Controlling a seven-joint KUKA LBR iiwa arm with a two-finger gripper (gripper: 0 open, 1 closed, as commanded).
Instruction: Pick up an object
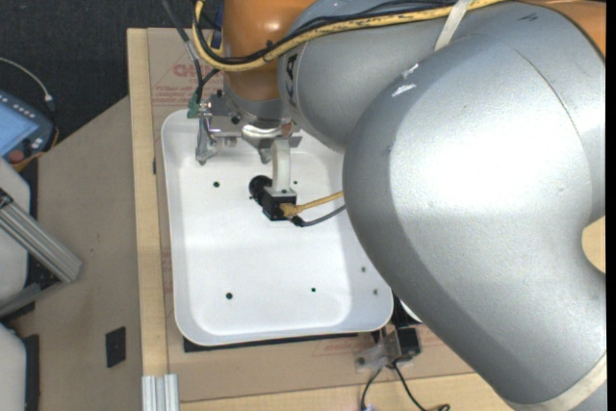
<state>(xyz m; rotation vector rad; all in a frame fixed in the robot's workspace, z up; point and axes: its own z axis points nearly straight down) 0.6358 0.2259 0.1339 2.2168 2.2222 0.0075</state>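
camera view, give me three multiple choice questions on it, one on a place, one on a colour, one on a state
1. Where is the gripper?
A. over the upper end of the white bin
B. over the bin's lower end
C. outside the bin, over the dark floor

2. What colour is the band above the wrist?
A. blue
B. orange
C. green

3. How does the white bin lie?
A. tipped on its side
B. upside down
C. flat on the bench, open side up

Key: 1 A, it hangs near the bin's upper rim; 2 B, the rounded band is plainly orange; 3 C, the bin's white floor faces the camera.
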